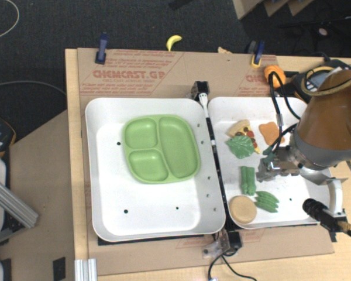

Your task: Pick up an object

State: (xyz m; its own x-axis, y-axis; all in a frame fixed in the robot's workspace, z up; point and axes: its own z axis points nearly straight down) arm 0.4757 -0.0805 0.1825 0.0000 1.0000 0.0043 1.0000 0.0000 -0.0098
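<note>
Nearest the camera, a round tan biscuit-like piece sits at the near left corner of the right bin, with a ridged green toy vegetable just beside it on the right. Farther in lies a slim green stick, then a leafy green piece, a pizza-like wedge touching it on the far side, and an orange piece to the right. Over the middle of this bin hangs the gripper, just right of the green stick; whether it is released or clenched I cannot tell, and nothing shows in its grasp. These look like light, stiff plastic toys, probably smooth enough to slip. My pick would be the green stick, pinched across its narrow width at mid-length. Left of all this, the left bin carries a green divided plate.
</note>
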